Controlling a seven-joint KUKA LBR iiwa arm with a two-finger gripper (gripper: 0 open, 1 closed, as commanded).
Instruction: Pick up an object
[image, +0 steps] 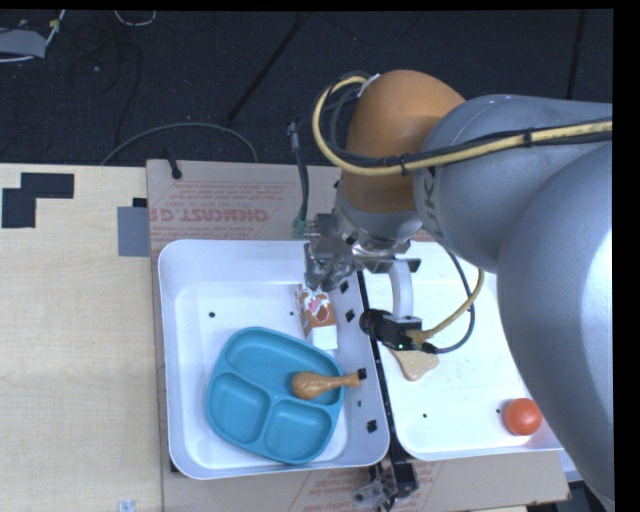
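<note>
Over the left bin (185, 300), tool (320, 285) touches carton (318, 312).

I'm looking down on two shallow white bins side by side: the left bin (185, 340) and the right bin (470, 430), their inner rims meeting along a dark divider strip (368, 380). Both sit on a cardboard sheet (230, 205) with mirrored red lettering, and that lies on the pale wooden bench (75, 360). I see dark grey patches (130, 228) on the wood at the left. Behind the bench, black cables (180, 135) loop across dark floor.
</note>
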